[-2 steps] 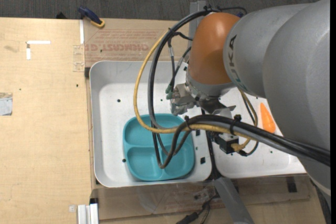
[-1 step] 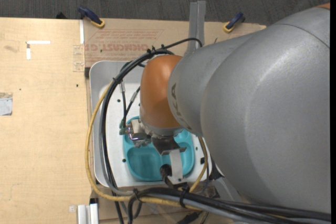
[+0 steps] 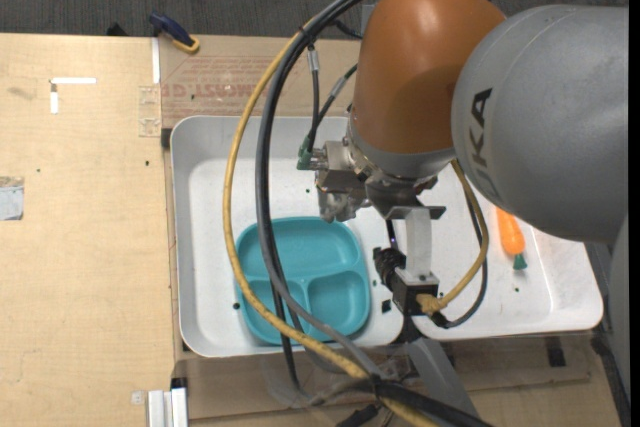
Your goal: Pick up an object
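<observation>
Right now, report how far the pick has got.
Done: the claw sits over the far rim of the teal tray in the left bin. In hand: nothing visibly lifted; the tray lies flat, and the orange carrot lies in the right bin. Left: grip something and raise it.

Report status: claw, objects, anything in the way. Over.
Claw over far right corner of teal tray; grip unclear. Orange carrot lies apart in right bin. Arm hides the bins' middle.
</observation>
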`<state>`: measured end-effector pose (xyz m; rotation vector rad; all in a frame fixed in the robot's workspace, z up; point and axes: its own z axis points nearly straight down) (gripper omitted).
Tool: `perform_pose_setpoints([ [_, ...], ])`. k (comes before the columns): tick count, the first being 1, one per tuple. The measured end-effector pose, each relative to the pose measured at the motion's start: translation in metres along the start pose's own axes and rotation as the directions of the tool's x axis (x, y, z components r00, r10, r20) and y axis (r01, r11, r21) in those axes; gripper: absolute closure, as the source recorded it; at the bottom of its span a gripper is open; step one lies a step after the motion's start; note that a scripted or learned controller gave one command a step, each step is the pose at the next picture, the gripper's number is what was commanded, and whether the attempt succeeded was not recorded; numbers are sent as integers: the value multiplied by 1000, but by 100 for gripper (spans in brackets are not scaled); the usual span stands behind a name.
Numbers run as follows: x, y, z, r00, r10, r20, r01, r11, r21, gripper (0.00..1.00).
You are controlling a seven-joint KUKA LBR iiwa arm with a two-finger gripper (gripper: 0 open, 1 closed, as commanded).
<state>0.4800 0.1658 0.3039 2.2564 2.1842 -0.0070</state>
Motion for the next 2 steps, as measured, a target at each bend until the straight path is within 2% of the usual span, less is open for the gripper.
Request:
perform_pose_setpoints([
  [1,-6,5,194,912,409,-18,-409,912,-16,100],
  [2,25,-4,84,742,670,1,-670,742,1,100],
])
